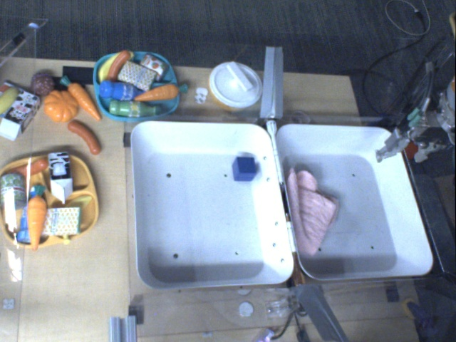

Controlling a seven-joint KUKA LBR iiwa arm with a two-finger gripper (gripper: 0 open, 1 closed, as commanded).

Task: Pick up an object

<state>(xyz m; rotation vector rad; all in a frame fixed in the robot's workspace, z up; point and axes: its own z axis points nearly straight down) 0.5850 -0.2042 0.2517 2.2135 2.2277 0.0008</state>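
Lighting: even, moderately bright, cool bluish cast. Left bin [203,201]: floor evenly lit, darker shade pooled along its near wall and near corners. Blue block [245,168] in that bin: small soft shadow close under it. Right bin [356,205] beside it: similar shade along near wall. Table [114,262] left of left bin: warm, brighter patch at far left edge. Sharpness: soft overall, fine detail smeared; tool [399,144] beyond right bin blurred. Background above bins dark.

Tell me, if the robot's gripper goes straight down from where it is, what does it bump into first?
Probably bare bin floor. The gripper sits at the right bin's far right corner. The pink cloth lies well to its left, so likely missed, though depth is hard to judge from above.
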